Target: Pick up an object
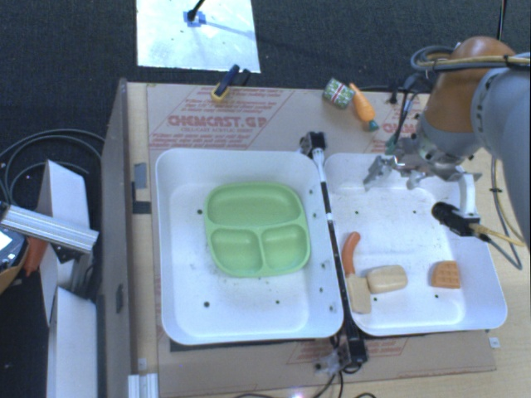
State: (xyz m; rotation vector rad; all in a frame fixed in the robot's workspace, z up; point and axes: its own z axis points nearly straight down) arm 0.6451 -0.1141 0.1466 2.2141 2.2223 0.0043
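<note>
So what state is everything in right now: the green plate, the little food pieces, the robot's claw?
Green divided plastic plate: lying flat in the left white bin, right side up.
Orange sausage-shaped piece: lying in the right white bin, by the divider.
Beige bread-like piece: lying flat, untouched.
Orange waffle-like square: lying flat, apart from the others.
Gripper: above the right bin's far edge, holding nothing visible.
</note>
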